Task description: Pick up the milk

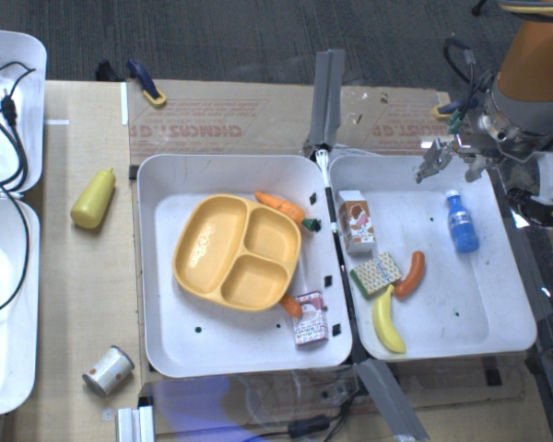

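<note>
The milk, a small white carton [355,222] with a brown and red picture, lies in the right bin [507,339] near its left wall. My gripper [450,162] hangs over that bin's far edge, up and to the right of the carton and well apart from it. Its fingers are open with nothing between them. A second small carton [310,319], pink and white, lies at the front of the left bin [157,274].
In the right bin lie a blue bottle [462,221], a green patterned box [378,273], a sausage [410,274] and a banana [387,319]. The left bin holds a yellow divided plate [238,251] and a carrot [281,205]. A mustard bottle [93,199] and a can [108,369] lie outside the bins.
</note>
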{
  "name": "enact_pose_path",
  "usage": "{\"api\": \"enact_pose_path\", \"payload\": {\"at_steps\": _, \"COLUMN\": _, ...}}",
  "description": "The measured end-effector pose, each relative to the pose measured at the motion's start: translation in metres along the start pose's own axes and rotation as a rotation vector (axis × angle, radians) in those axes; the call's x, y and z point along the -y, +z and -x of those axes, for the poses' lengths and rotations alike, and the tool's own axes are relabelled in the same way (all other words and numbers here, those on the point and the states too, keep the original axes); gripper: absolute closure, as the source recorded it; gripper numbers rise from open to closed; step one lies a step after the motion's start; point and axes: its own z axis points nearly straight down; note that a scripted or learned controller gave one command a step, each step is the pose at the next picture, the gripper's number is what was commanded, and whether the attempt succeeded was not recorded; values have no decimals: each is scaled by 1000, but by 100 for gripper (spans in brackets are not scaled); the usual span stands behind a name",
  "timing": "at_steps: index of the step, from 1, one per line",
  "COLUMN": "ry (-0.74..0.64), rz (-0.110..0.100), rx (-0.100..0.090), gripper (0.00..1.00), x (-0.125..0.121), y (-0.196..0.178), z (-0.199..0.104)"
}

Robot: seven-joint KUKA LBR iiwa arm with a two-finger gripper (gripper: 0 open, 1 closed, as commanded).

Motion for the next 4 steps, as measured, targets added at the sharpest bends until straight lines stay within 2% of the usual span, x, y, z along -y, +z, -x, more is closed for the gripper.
{"api": "enact_pose_path", "payload": {"at_steps": 1, "ry": -2, "rz": 1, "rx": 1, "gripper": 100, "x": 0, "y": -9, "z": 0}}
{"api": "enact_pose_path", "payload": {"at_steps": 2, "ry": -249, "rz": 2, "rx": 1, "gripper": 100, "x": 23, "y": -20, "z": -13}}
{"api": "enact_pose_path", "payload": {"at_steps": 3, "ry": -397, "rz": 2, "rx": 1, "gripper": 100, "x": 120, "y": -31, "z": -36}}
{"api": "enact_pose_path", "payload": {"at_steps": 4, "ry": -690, "rz": 1, "rx": 0, "gripper": 100, "x": 106, "y": -2, "z": -21}}
